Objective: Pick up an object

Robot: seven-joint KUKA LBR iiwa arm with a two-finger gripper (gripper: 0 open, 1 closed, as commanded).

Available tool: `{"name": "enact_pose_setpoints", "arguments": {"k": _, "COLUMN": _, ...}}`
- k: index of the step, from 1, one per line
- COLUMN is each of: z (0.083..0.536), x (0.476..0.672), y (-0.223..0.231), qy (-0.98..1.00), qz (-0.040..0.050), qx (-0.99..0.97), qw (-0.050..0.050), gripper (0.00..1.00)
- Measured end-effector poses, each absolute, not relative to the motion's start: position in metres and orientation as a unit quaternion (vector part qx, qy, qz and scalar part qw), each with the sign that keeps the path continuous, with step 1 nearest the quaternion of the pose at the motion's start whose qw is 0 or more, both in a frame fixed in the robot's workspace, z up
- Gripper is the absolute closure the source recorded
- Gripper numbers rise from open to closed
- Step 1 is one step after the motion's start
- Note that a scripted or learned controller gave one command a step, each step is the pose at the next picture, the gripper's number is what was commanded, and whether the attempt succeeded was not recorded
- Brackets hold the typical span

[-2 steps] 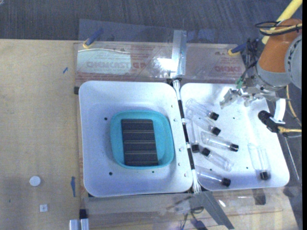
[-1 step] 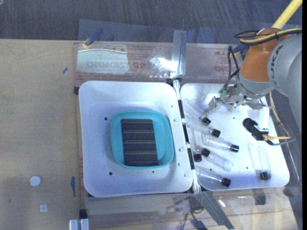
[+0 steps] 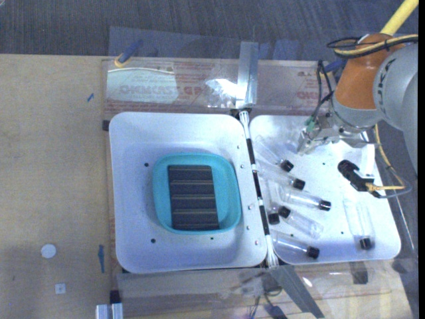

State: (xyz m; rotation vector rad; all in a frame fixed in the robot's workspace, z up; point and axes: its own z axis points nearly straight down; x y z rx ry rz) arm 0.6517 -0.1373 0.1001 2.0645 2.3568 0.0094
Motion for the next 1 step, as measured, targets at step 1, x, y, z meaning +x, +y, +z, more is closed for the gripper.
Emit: {"name": "enact_pose_setpoints", "arguments": {"k": 1, "z": 0.1155, "x": 0.5698, "y": -0.1837, "qy": 0.846, "qz": 0.0004, "qx": 0.533, "qw": 0.0, "gripper": 1.0}}
